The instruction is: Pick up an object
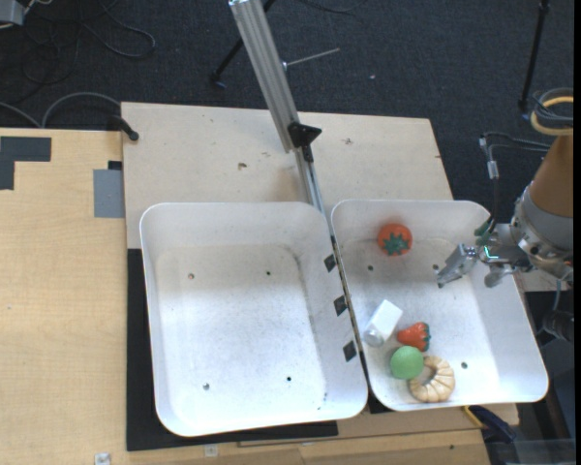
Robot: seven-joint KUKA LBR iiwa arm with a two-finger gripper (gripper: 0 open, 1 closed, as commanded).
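Note:
The right bin (523, 356) holds several small objects. A red tomato with a green top (395, 239) lies near its far side. Toward the near side a white block (382, 320), a small red piece with a green stem (414, 335), a green ball (405, 362) and a tan ridged piece (433, 379) cluster together. My gripper (470, 275) hangs over the right part of this bin, right of the tomato and beyond the cluster. It stands open with nothing between its fingers.
The left bin (174, 260) sits beside the right one, with black clips (339, 303) along the shared rim. A slanted metal rail (271, 76) rises behind the bins. The light wooden bench (48, 289) extends to the left.

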